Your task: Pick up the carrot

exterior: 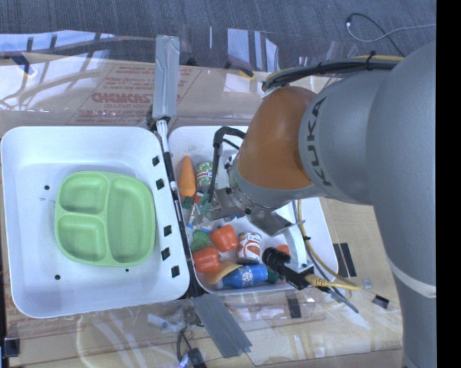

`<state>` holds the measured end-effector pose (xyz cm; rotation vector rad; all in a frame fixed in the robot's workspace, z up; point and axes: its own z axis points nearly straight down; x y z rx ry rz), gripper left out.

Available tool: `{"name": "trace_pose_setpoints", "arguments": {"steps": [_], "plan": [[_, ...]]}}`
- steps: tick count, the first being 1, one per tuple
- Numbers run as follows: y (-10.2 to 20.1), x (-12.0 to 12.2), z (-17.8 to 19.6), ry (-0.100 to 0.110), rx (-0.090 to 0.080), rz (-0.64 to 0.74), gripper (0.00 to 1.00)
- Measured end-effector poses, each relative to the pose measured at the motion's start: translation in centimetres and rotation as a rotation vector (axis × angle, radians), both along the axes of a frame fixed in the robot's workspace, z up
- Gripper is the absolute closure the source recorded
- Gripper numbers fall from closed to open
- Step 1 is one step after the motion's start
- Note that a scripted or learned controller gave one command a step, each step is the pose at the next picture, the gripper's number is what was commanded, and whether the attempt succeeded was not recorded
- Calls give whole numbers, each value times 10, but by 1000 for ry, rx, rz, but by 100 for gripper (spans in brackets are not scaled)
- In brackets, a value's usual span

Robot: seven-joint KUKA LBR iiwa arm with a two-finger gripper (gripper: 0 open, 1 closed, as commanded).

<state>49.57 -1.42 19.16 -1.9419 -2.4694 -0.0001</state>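
Note:
The carrot [186,179] is orange with a green stalk end and lies along the left wall of the right bin [327,245], near the back. My gripper [209,203] reaches down into that bin just right of the carrot's stalk end, under the grey arm and its orange band. The wrist hides much of the bin's middle.
A pile at the front of the right bin holds an orange piece [223,238], a red-and-white can [250,246], a red fruit [206,261] and a blue bottle [245,276]. A green can [205,173] stands beside the carrot. The left bin [23,159] holds a green divided plate [105,218].

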Motion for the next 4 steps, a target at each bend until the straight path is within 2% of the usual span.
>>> {"name": "trace_pose_setpoints", "arguments": {"steps": [1,2,3,4], "plan": [[-62,8,0,1,-1,-28,0],[-87,-20,-101,3,1,147,0],[-60,-18,0,0,0,129,0],[-43,45,-1,2,0,175,0]]}}
